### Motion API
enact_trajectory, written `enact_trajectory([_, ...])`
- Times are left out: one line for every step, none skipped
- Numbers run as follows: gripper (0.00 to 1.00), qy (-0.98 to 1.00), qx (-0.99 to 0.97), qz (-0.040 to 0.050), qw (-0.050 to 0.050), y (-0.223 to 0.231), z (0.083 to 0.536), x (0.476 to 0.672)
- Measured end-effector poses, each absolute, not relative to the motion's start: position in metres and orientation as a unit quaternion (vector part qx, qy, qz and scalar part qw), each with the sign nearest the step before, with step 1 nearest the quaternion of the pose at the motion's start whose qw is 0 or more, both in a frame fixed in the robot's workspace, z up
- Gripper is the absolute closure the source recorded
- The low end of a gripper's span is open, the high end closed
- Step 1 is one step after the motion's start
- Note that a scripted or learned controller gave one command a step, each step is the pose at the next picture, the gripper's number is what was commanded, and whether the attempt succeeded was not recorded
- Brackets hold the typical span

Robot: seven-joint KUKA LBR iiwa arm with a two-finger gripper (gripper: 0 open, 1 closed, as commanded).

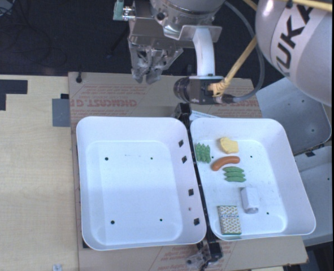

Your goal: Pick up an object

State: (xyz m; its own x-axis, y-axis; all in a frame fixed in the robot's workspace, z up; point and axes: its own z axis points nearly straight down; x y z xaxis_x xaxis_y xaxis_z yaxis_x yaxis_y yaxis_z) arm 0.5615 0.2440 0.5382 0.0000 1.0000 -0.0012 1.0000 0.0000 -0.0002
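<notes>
Hovering high over the back edge of the bench, the gripper (148, 72) hangs above the cardboard sheet (127, 97) behind the left bin (87, 179), well apart from every object. Its fingers point down and look bunched close with nothing between them, but at this slant I cannot tell for certain whether they are spread or pressed together.

All candidates lie in the right bin (294, 168): a yellow piece (229, 145) near the back, a green ridged piece (203, 152) against the dividing wall, a sausage (226, 162) just beside the green pod (234, 175), a grey cylinder (249, 199) further forward, and a patterned box (229, 219) near the front rim.

Step in hand, as I read it: pre-approach. No target is engaged yet and nothing is lifted.

Next move calls for a traverse to the right bin, then a descent over one item. The grey cylinder and the box sit apart from their neighbours and look the cleanest picks. The sausage and pod lie close together, so a grasp there risks nudging both. The ridged piece hugs the wall, leaving little finger room.
</notes>
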Motion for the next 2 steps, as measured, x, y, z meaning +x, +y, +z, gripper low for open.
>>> enact_trajectory([1.00, 0.709, 0.706, -0.0025, -0.002, 0.2437, 0.5380, 0.4904])
enact_trajectory([1.00, 0.707, 0.707, -0.0020, 0.000, 0.2441, 0.5369, 0.4997])
